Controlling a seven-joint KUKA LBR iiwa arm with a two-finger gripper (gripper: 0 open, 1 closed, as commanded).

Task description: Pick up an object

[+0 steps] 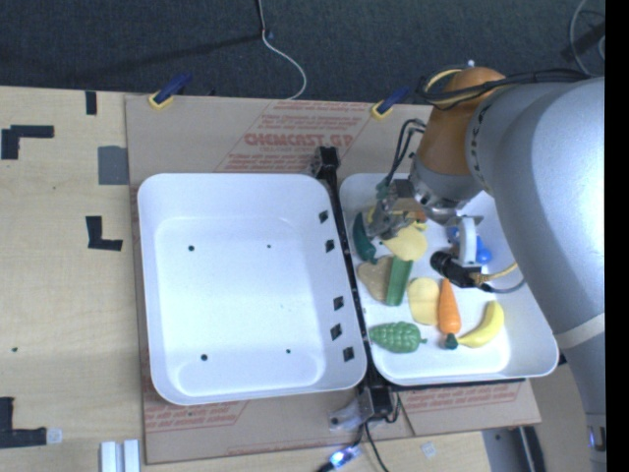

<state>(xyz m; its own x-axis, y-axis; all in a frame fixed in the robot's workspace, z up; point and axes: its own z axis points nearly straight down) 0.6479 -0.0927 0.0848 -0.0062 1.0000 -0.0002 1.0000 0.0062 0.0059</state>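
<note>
Landmark for all positions: the right bin [531,357], a shallow white tray of smooth moulded plastic with rounded corners.

The gripper [391,216] sits low over the upper left part of this bin, just above the cluster of toy food. Whether it is apart, together or clamped on anything cannot be told: the wrist hardware and cables cover its tip. Above it the arm shows its orange band [447,136] and a large smooth grey shell [550,195] overhanging the bin's upper right portion.

Contents of the right bin, all glossy moulded plastic:
- A green cucumber-like stick [397,279], left of centre, cylindrical, long axis near vertical in the view with a slight lean, upper end toward the gripper.
- A pale yellow rounded piece [405,243] just below the gripper, touching the stick's upper end.
- A tan wedge-shaped piece [373,278] against the stick's left side, near the bin's left wall.
- A dark green curved piece [363,238] by the left wall, upper part.
- A yellow lumpy piece [424,300] at centre.
- An orange carrot [448,310], tapered, long axis near vertical, narrow tip up, green stub end down.
- A yellow banana [484,326], curved, lying on a diagonal in the lower right part.
- A green knobbly item [395,337] of bumpy texture, long axis horizontal, at the lower left.
- A blue and white object [474,244], right of the gripper; its kind is unclear.

The left bin [162,264] adjoins the right bin's left wall, black clips between them.
</note>
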